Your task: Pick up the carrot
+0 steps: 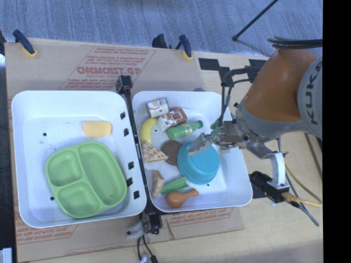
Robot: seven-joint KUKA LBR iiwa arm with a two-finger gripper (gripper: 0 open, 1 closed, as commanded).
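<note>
The carrot (181,198), an orange-brown tapered piece, lies near the front edge of the right bin (237,188), with a green piece (174,185) just behind it. My gripper (206,141) hangs over the right bin's middle, at the far rim of a blue bowl (198,164). It is well behind the carrot, and the bowl lies between them. The grey and orange arm comes in from the right and hides part of the bin's right side.
The right bin also holds a banana (147,129), a green bottle (184,130), a small carton (157,107), a brown packet (176,116), a dark round piece (170,151), a waffle wedge (153,155) and a beige piece (157,182). The left bin (27,119) holds a green divided plate (85,178) and a yellow piece (97,128).
</note>
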